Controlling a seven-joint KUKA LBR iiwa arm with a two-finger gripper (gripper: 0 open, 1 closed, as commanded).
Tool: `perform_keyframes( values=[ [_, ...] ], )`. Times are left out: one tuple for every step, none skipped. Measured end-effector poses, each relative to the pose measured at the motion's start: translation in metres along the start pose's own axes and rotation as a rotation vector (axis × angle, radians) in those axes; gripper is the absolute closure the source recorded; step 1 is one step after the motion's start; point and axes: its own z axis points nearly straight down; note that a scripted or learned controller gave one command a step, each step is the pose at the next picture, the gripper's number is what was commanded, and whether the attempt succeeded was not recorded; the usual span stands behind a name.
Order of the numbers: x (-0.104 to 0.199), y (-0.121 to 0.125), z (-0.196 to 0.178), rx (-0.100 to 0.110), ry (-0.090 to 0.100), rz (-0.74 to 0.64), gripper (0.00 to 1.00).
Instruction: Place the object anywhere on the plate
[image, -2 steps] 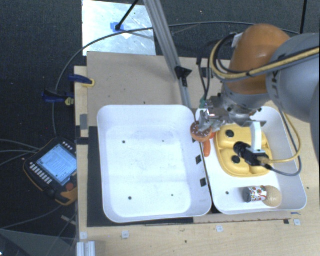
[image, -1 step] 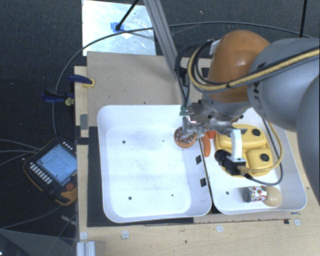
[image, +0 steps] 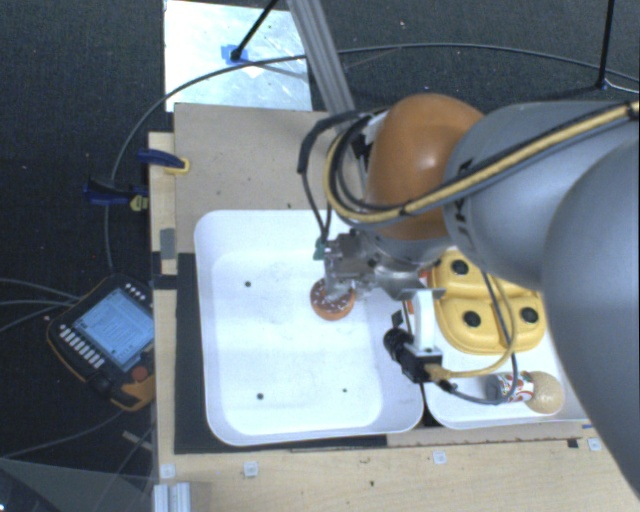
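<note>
A small round orange-brown object (image: 333, 302) lies in the left white bin (image: 250, 400), near its right wall. My gripper (image: 340, 278) hangs directly over the object's upper edge and touches or nearly touches it. The wrist hides the contact. A yellow plate-like piece with dark spots (image: 492, 312) lies in the right bin (image: 470, 418), partly hidden under the arm.
A beige ball (image: 545, 393) and a small cluttered item (image: 503, 390) sit at the front of the right bin. A black cable plug (image: 405, 352) dangles over the wall between the bins. The grey arm covers the upper right. A teach pendant (image: 105, 335) lies left of the bench.
</note>
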Motion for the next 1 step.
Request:
perform_keyframes(
  values=[
    [-0.0032,0.0013,-0.001,-0.002,-0.001,0.006,0.0]
  ],
)
